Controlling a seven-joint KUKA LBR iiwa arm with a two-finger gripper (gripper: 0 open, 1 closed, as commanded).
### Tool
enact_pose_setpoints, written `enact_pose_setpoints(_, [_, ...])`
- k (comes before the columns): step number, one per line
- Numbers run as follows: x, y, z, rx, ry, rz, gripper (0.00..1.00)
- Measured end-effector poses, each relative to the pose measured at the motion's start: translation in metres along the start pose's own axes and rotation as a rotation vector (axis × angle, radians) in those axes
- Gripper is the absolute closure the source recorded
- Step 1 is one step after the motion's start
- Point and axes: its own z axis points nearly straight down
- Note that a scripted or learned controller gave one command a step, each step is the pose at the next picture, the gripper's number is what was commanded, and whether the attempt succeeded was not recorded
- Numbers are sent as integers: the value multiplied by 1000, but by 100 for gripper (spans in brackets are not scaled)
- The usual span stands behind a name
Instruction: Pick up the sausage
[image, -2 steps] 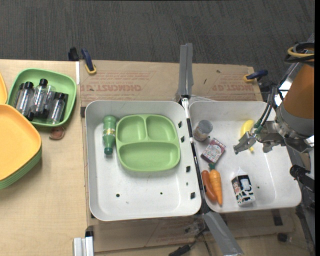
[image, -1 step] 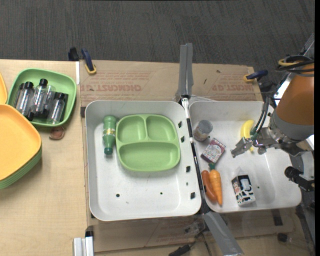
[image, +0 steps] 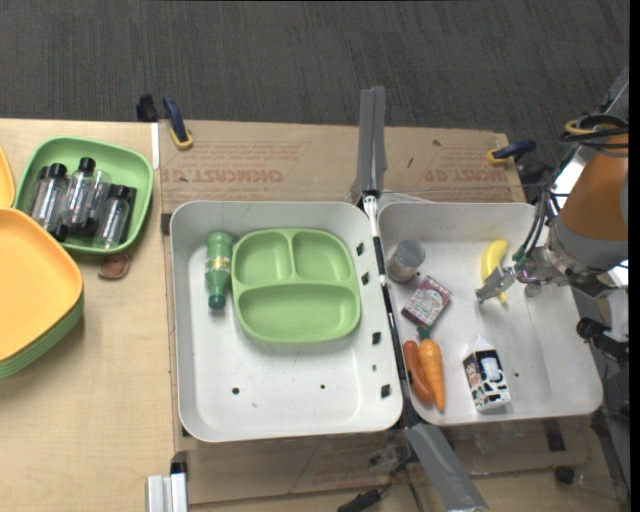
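The sausage (image: 411, 366) is a short reddish-brown link lying lengthwise against the left wall of the right bin (image: 560, 400), pressed beside an orange carrot (image: 431, 370). My gripper (image: 495, 290) hangs low over the upper right part of that bin, just below a yellow banana (image: 493, 258). It is well to the right of the sausage and farther back, and nothing of the sausage is near it.
The right bin also holds a grey cup (image: 405, 260), a purple packet (image: 427, 301) and a small carton (image: 486, 381). The left bin (image: 280, 400) holds a green divided plate (image: 296, 284) and a green bottle (image: 217, 268). Orange plates (image: 35, 290) and a green tray of bottles (image: 85, 195) sit at far left.
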Motion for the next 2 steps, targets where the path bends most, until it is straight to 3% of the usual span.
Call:
enact_pose_setpoints(1, [30,14,-29,-1,0,-56,0])
enact_pose_setpoints(2, [60,52,0,0,0,-132,0])
